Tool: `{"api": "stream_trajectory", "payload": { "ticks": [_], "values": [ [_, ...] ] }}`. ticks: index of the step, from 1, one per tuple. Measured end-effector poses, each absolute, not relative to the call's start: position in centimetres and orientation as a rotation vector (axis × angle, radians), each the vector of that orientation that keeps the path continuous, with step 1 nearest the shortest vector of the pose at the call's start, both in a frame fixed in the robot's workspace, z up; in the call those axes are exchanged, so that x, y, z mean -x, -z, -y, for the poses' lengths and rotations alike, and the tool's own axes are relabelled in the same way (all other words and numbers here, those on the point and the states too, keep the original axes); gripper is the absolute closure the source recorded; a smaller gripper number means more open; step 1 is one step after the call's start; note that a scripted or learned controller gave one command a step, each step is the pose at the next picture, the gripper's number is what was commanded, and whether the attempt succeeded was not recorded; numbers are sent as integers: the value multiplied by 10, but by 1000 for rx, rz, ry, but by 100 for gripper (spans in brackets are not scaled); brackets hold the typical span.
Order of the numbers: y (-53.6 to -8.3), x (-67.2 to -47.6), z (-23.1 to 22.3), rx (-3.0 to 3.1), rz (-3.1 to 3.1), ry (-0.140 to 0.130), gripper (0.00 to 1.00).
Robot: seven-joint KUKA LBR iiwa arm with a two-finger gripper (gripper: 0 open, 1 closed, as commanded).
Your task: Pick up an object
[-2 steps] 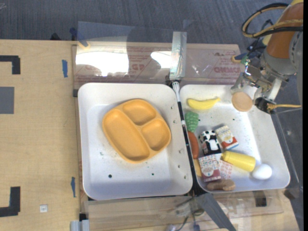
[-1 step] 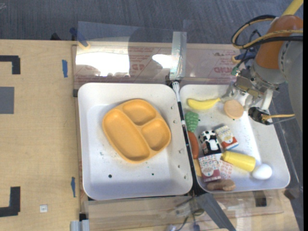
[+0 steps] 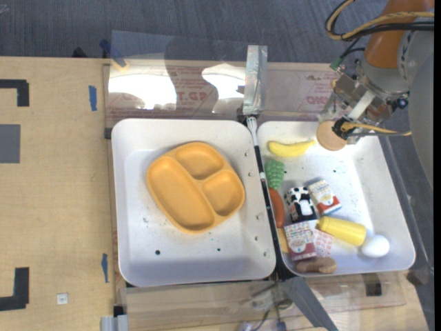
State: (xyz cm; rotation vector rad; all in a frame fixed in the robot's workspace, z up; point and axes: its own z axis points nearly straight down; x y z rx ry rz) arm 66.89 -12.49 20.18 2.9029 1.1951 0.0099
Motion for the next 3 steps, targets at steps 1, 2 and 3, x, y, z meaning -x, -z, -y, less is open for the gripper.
{"api": "stream_trajectory", "payload": {
  "ticks": [1,2,3],
  "values": [
    [-220,-655,80,-3051,-756,2,100],
    [-293,-649,169,-3028,-826,-4,100],
    [-230,-607,225,-2962,-1057,9,100]
  ]
}}
